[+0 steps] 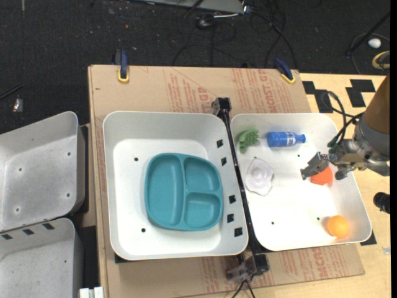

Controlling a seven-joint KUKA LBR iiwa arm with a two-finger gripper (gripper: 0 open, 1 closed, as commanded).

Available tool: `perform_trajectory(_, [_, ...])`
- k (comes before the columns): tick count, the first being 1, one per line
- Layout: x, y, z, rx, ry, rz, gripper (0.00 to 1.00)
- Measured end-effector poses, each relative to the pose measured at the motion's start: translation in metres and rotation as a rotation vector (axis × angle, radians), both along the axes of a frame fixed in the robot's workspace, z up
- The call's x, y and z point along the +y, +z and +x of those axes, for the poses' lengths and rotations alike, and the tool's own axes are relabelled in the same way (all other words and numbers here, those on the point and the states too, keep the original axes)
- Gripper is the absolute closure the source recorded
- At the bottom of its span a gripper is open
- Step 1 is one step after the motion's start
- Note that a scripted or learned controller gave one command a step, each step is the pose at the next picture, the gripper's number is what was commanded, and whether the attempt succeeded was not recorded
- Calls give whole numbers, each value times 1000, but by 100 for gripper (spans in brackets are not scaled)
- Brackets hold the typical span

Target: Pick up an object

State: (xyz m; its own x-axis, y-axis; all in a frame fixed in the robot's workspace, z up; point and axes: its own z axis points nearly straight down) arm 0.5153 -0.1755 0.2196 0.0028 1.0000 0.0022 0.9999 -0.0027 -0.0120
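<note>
One orange-red block (322, 177) beneath the gripper (324, 166).
We saw it small and wedge-like; finger state we couldn't tell, nor read any label.

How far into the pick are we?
Done: the gripper is down in the right white bin, right at the small orange-red block. In hand: a try at that block; whether it is gripped can't be seen, and it looks to sit on the bin floor. Left: secure it and lift. The blue plastic bottle, green toy, clear crumpled cup and orange ball lie apart.
</note>
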Motion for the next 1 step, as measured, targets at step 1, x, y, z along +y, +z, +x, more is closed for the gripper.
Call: perform_trajectory(1, [0,6,3,-11,3,-3,0])
